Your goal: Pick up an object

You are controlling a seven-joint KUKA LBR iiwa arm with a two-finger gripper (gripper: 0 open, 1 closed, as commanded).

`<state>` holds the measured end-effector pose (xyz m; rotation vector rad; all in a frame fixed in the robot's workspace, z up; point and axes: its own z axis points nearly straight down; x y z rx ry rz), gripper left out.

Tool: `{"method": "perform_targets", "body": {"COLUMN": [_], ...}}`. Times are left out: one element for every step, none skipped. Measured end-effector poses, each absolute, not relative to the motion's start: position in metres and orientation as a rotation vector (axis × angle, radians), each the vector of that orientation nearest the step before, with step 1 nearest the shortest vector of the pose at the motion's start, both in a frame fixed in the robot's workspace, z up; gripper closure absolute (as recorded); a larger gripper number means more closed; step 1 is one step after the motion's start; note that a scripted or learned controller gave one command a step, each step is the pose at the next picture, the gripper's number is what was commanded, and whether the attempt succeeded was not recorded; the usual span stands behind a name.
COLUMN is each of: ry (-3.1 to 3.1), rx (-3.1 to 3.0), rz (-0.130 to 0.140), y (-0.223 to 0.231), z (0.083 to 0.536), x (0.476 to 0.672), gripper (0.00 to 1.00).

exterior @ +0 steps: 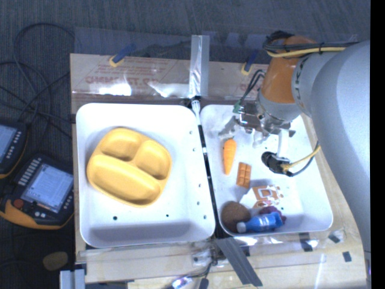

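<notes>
The tool (248,125) hangs low at about 12 o'clock of the right bin (313,212), just above the carrot (229,155). I cannot tell its opening; nothing seems to be in it, though the view is poor there. The carrot, the brown block (243,174) and the blue bottle (262,223) all lie in the bin, so the pick is not yet done.

Dark grey ribbed carpet (150,8) on all sides. Black cables (36,104) looped across it at left. Two handheld pendants (42,188) at left edge, grey screens, orange-trimmed casing. Brown board bench (141,74), clear plastic sheet taped over its far part, blue clips (123,54) at rear. Even overhead light, soft shadows.
</notes>
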<state>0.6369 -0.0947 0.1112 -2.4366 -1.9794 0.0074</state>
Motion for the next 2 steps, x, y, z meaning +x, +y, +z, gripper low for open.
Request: {"method": "perform_targets", "body": {"ry": [-1.477,-1.696], "rx": [-2.773,-2.647], "rz": [0.007,0.008], "y": [-0.170,-0.126], "z": [0.141,0.210], "x": [0.633,0.668], "gripper": [0.00,0.00]}}
